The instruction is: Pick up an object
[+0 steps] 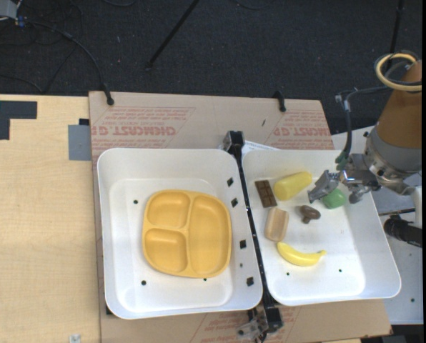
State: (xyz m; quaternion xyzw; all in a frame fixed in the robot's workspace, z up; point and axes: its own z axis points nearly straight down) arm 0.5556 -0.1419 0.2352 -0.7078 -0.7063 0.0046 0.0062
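Right bin (370, 277) is the landmark; all places are given against it.

Gripper (334, 189) is at the bin's upper right, low over the floor, arm entering across the bin's right wall. A green object (335, 199) sits right at the fingertips, small and rounded. Grey finger parts flank it on both sides, but I cannot tell whether they are pressing on it or merely standing around it, nor how wide the pincer is. No held object is confirmed.

Likely target: the green object, in the bin's upper right quarter, resting on the floor as far as can be judged. Judgement on handling: looks like a small plastic toy piece, light, stiff, smooth-skinned. A rounded smooth body may squirt out of a two-finger pinch, so take it across its widest part, fingers low and centred.

Other contents of the bin:
- yellow block (292, 184), upper middle, just left of the gripper.
- brown bar (265, 193), upper left, near the divider wall.
- small dark piece (309, 214), centre, just below and left of the green object; the nearest thing.
- tan block (276, 224), left of centre.
- banana (300, 254), lower centre, well apart from the gripper.

Obstructions, as judged: the dark piece and yellow block crowd the left side of the green object; a wide finger opening could nudge either. The bin's right wall is close on the arm side.

Beyond the bin's left wall: the left bin (116, 291), holding a yellow divided plate (187, 233).
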